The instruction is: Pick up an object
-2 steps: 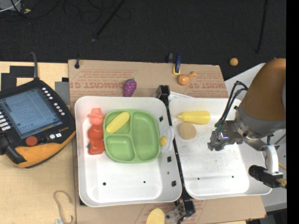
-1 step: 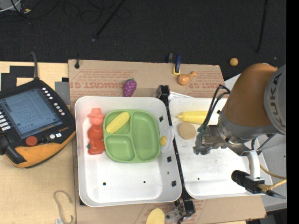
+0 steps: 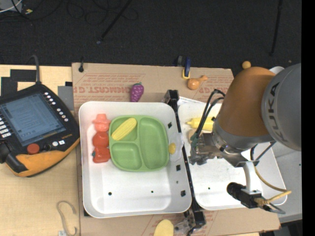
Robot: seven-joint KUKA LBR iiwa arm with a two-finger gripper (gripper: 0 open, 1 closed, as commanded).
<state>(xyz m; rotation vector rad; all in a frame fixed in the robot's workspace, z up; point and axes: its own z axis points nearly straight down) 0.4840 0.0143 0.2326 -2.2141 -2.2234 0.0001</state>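
— Where's the gripper (image 3: 198, 155)?
— Low over the right bin (image 3: 231, 200), near its left wall; I cannot tell its grip.
— And things to pick?
— Yellow object (image 3: 203, 124) just beyond it. Left bin (image 3: 128, 200) holds a green tray (image 3: 142, 154), corn (image 3: 123, 128), and a red figure (image 3: 100, 144).

Corn (image 3: 123, 128) on plate (image 3: 147, 154), left bin (image 3: 128, 198)

In my left bin (image 3: 98, 191): a green three-compartment plate (image 3: 140, 144) lying flat toward the far edge, a yellow corn cob (image 3: 123, 128) resting aslant in its far-left compartment. Against the plate's left rim stand-ins for bottles (one pink (image 3: 101, 122), one red (image 3: 100, 148)) lie end to end. In my right bin (image 3: 275, 181), a yellow piece (image 3: 205, 124) lies near the far-left corner, partly hidden.
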